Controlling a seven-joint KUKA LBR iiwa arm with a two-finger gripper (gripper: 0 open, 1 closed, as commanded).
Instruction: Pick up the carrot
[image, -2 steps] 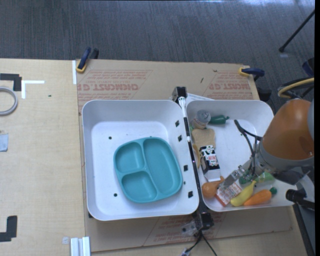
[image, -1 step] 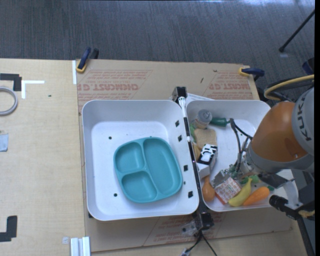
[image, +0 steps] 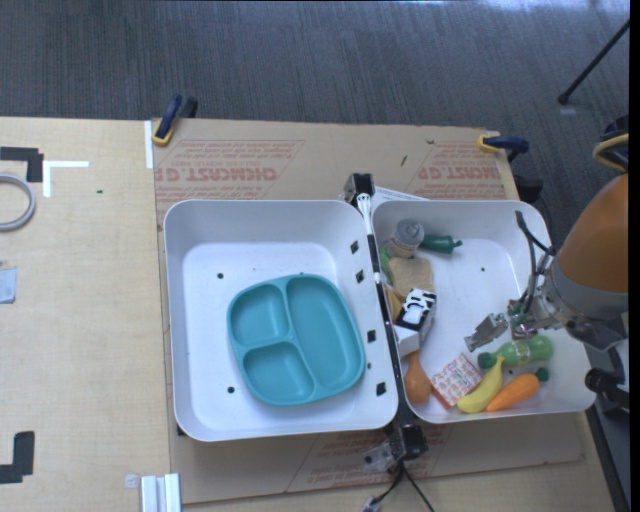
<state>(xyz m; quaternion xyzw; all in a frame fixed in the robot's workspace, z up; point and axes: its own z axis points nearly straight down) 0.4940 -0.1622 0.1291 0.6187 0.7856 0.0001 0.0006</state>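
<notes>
The carrot is a small orange piece lying at the front right corner of the right bin. It lies against a yellow banana on its left and just below a green vegetable. My gripper hangs over the right side of that bin, just above and to the left of the green vegetable and a short way behind the carrot. Nothing shows in its grasp.
The right bin also holds a red-and-white packet, an orange fruit, a black-and-white block, a tan slice, a grey cup and a green pen-like item. A teal divided plate lies in the left bin.
</notes>
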